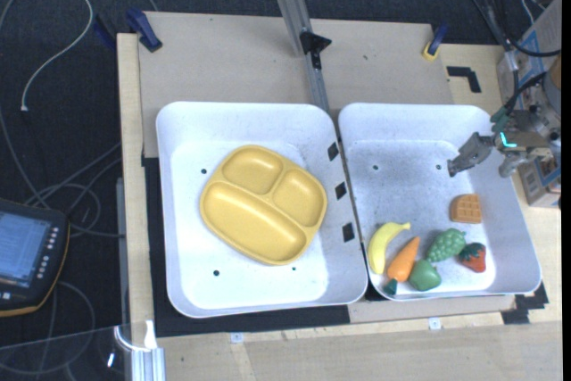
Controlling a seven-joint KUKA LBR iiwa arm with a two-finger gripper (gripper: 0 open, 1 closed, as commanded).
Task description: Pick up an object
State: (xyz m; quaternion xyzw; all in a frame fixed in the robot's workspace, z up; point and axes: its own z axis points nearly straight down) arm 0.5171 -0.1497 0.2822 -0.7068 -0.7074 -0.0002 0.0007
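Fingers [467,158]: hanging over the right bin's [393,122] right edge, aperture unclear. Waffle [465,209]: lying near that edge; probably light, rigid plastic; best gripped across its flat sides.

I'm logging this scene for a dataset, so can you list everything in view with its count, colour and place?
Bins: 2, white, side by side on the bench.
Divided plate: 1, yellow, three compartments, in the left bin.
Banana: 1, yellow, near edge of the right bin, left of the carrot.
Carrot: 1, orange, beside the banana.
Green pepper: 1, green, next to the carrot.
Grapes: 1 bunch, green, right of the carrot.
Strawberry: 1, red, right of the grapes.
Waffle: 1, tan, above the grapes.
Clamps: 2, blue, far corners of the bench.
Tablet: 1, dark, left edge.
Claw: 1, grey, over the right bin's far right side, above the waffle.
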